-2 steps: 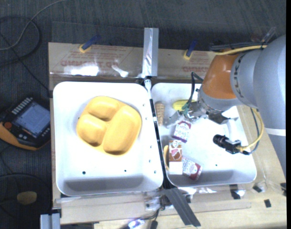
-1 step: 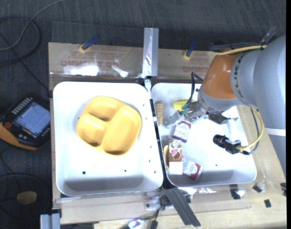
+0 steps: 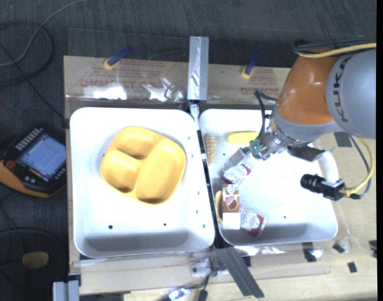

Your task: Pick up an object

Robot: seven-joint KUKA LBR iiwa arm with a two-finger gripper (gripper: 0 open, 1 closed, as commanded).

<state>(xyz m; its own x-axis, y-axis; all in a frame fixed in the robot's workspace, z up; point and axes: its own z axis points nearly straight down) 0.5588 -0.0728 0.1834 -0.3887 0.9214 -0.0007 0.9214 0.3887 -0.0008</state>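
Nearest the camera, low in the right bin (image 3: 316,231): a small red-and-white packet (image 3: 252,222) against the front wall, touching a brown-and-white carton (image 3: 230,200) that sits by the divider. Just above them a third packet (image 3: 237,172), pale with red print, lies tilted, and the gripper (image 3: 261,147) hangs right beside its upper end. Whether it's released or clenched I cannot tell; the wrist and orange band hide that. Nothing visibly lifted, so I'd judge the pick not yet done: closing, lift and clear are all left. Likeliest target is that tilted packet, though touching or just above is unclear. Further back in the same bin: a yellow item (image 3: 241,137), part hidden by the arm, and a tan ridged piece (image 3: 210,145) along the divider. The 3 front items are crowded, so a grab could drag a neighbour. The left bin (image 3: 91,231) holds 1 big yellow lumpy object (image 3: 143,163), well apart. Off the bench at left, a handheld pendant (image 3: 36,158) on the floor.
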